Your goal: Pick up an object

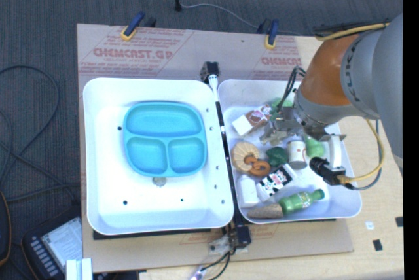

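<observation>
Bins side by side: left bin (98, 141) at centre-left of frame w/ a blue divided tray (163, 138) in it, small bit at its lower edge. Right bin (350, 203) at centre-right, packed w/ clutter: tan pretzel-ish toy (250, 157), dark green lump (277, 156), green bottle (302, 199) lower down. Arm (347, 76) drops in from upper right; gripper (278, 130) down among the pile, upper-middle of that bin. Can't tell its opening or whether anything's caught. Nothing visibly lifted yet; grasp and raise remain, I'd judge.
</observation>
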Controlling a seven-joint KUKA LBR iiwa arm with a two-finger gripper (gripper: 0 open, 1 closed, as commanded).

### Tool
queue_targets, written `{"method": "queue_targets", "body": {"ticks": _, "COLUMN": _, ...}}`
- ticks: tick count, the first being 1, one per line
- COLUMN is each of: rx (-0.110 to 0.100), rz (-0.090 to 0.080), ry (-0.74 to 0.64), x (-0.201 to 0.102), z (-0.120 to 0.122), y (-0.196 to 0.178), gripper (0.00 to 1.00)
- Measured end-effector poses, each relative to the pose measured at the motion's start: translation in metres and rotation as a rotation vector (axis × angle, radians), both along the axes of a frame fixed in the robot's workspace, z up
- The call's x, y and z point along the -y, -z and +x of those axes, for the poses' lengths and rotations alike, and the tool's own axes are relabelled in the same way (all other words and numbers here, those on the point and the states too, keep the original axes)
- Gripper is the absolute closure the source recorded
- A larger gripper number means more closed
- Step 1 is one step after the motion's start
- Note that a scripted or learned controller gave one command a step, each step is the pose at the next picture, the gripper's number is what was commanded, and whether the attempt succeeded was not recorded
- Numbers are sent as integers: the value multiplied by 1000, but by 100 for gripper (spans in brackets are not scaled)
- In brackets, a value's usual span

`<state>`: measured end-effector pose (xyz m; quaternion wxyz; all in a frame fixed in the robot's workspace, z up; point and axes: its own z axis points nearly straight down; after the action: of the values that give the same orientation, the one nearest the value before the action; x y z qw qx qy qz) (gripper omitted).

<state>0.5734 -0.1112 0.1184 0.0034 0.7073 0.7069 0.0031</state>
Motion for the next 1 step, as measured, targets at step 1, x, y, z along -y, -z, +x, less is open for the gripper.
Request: {"method": "queue_targets", "body": {"ticks": 1, "rx": 0, "rz": 0, "ry": 0, "x": 0, "z": 0, "y": 0, "gripper": 0}}
